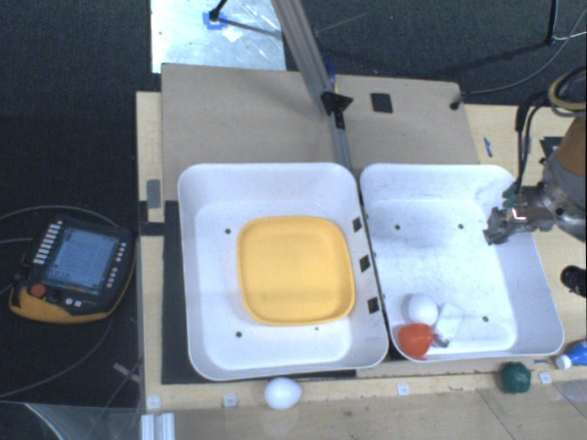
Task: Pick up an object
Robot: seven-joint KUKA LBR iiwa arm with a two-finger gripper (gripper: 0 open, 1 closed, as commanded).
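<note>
Cardboard-brown table [248,117] spans the scene, flat and matte, carrying two shallow white plastic bins with rounded corners set side by side. Left bin [206,246] holds a yellow plate [296,269], square with softened corners and a smooth, slightly glossy face, lying flat near the bin's middle. Right bin [459,246] has a faintly speckled floor, and its objects cluster in the near left corner: a white ball [422,309], round and smooth, touching an orange-red ball [415,339] just in front of it, with a small pale piece [451,324] beside them whose shape is too blurred to tell.

Grey arm [569,191] enters from the right, and its gripper [503,225] hangs over the right bin's far right part, well apart from the balls; nothing shows between the fingers, and whether they are wide or narrow cannot be told.

Off the table to the left lies a pendant [71,266] with a screen and yellow casing. On the table's near edge rest a white egg-shaped object [282,393] and a dark green ball [515,377].
</note>
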